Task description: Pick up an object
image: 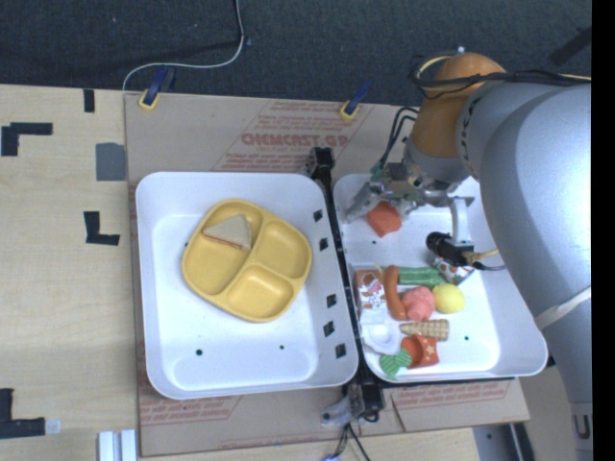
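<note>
I see the gripper [384, 200] low over the far end of the right bin [514, 349], fingers clamped on a small orange-red toy food piece [385, 220], rounded, matte, lumpy. It sits at that bin's far-left corner area, near the divider. Cardboard [279, 134] under the bins carries red print, approx. "CHEMCAST GP"; rest too small to read. Left bin [159, 257] has a yellow divided plate [248, 259].

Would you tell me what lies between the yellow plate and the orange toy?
In the camera view, the bins' adjoining rims lie between yellow plate and orange toy.
</note>
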